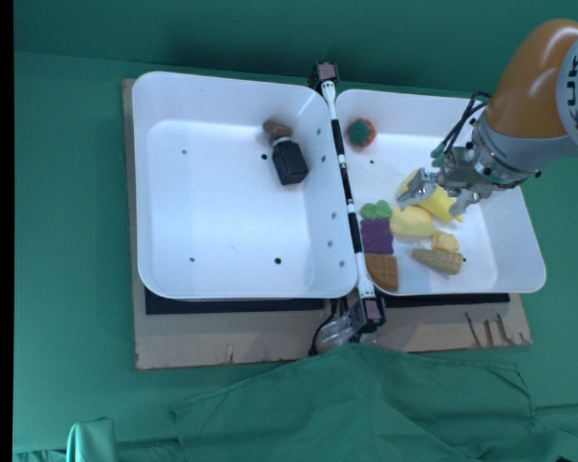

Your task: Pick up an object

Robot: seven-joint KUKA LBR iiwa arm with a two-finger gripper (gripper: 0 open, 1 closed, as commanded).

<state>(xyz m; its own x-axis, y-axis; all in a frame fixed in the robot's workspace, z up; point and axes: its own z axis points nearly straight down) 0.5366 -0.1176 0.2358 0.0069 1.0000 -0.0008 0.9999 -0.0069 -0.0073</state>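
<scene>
Two white bins sit side by side: the left bin point(173, 229) has a black block point(290, 161) near its right wall. In the right bin point(520, 258), the gripper point(441, 192) hangs over yellow toys point(414, 219); whether its jaws are parted or closed cannot be told.

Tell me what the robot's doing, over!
Gripper low in the right bin, over a yellow toy; grasp unclear. More toys crowd just beside it. Left bin has a dark block.

Glossy smooth white plastic bins point(173, 114) sit on matt brown cardboard point(173, 354) over wrinkled green cloth point(366, 402).
</scene>
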